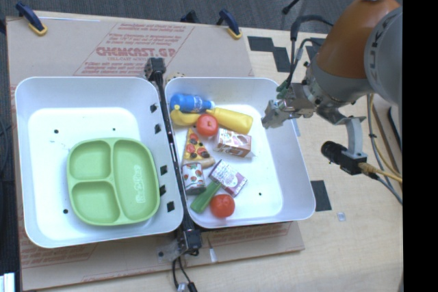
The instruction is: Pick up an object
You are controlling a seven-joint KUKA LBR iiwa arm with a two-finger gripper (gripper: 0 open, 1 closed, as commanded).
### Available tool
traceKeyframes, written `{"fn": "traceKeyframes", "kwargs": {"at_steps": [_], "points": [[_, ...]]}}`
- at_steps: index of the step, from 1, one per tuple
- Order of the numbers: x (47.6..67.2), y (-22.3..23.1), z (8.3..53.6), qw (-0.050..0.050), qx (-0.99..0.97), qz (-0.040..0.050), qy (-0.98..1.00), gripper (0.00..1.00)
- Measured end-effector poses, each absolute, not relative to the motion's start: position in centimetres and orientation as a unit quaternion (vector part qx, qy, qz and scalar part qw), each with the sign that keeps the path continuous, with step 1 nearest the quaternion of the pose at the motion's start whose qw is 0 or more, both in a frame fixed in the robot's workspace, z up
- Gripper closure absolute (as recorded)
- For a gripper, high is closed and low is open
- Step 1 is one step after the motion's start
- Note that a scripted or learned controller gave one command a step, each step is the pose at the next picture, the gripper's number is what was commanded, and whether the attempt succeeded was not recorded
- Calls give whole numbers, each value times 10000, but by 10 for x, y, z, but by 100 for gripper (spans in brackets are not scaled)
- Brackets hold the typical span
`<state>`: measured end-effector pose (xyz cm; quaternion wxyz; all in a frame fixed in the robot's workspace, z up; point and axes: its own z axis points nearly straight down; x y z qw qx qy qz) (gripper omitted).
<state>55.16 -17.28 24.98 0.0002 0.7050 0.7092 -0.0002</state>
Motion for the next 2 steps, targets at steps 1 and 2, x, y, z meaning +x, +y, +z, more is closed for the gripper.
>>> {"fn": "traceKeyframes", "kwargs": {"at_steps": [1,2], "points": [[617,-139,182,-10,7048,-9,7094,100],[601,-147,160,-12,7050,-15,7092,100]]}}
